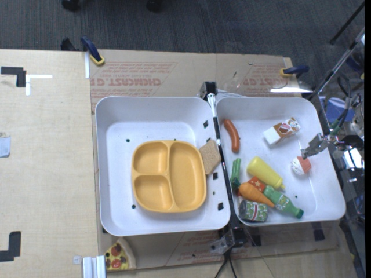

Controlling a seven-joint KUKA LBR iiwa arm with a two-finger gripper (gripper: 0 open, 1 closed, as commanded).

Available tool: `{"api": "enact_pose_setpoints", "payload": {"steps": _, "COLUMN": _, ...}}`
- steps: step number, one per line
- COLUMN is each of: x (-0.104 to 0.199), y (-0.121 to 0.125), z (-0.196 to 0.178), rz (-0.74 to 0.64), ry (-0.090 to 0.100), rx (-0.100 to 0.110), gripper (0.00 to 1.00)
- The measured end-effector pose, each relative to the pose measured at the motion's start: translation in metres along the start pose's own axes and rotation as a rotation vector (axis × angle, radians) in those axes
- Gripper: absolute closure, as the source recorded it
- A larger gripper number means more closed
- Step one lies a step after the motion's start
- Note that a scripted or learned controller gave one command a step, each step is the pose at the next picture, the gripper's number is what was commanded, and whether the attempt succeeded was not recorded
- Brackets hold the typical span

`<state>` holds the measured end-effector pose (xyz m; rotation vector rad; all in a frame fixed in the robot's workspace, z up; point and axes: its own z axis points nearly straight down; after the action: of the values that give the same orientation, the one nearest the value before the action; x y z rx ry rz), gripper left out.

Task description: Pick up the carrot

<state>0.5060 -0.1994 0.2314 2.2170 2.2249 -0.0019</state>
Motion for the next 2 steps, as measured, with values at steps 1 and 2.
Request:
{"api": "enact_pose_setpoints", "payload": {"steps": 1, "x": 0.085, "y": -0.022, "z": 0.071, "rz": -0.033, "ry": 0.001, "rx": 0.0, "gripper": 0.0}}
{"api": "enact_pose_setpoints", "payload": {"steps": 2, "x": 0.1, "y": -0.021, "z": 0.131, "rz": 0.011, "ry": -0.007, "rx": -0.023, "gripper": 0.0}}
